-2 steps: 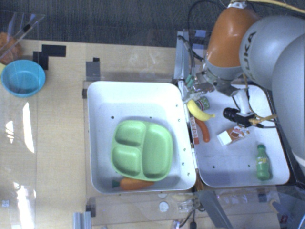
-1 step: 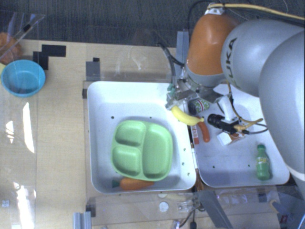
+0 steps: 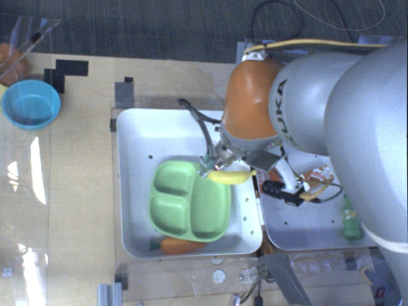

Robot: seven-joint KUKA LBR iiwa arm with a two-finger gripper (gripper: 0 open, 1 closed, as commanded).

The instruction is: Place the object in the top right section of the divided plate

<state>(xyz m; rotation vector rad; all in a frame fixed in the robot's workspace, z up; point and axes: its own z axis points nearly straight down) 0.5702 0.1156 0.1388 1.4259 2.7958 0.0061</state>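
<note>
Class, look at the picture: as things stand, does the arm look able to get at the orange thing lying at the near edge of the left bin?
Probably yes. The orange thing lies in the open by the bin wall, only partly tucked under the green plate, and the tool hangs just above that plate.

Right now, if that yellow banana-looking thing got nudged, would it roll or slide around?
The banana is curved, so it would probably rock or spin rather than roll straight. Its skin looks smooth and glossy, so it may slip on the green divided plate. It looks like a toy, so likely light and stiff.
</note>
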